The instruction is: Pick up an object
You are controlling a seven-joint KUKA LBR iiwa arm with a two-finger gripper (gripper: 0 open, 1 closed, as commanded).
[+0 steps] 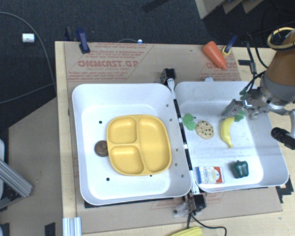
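- The end effector (237, 111) hangs over the back part of the right bin (270, 154), near its right wall.
- Its fingers are spread apart and hold nothing.
- A yellow banana (227, 131) lies in the right bin, just under the end effector. It is small, curved and smooth, with its tip pointing to the front edge of the bin.
- A round cookie (204, 129) with dark dots lies just beside the banana, on its left.
- A small green leafy thing (189, 121) sits near the bin's left wall.
- A dark green pepper (240, 169) sits near the front edge of the right bin.
- A small flat box (209, 175) with red and blue on it lies in the front left corner.
- In the left bin (86, 132) rests a yellow plate (138, 144) with three parts.
- A brown round thing (101, 148) touches the plate's left edge.
- An orange carrot (215, 55) lies on the worktop (113, 63) behind the right bin.
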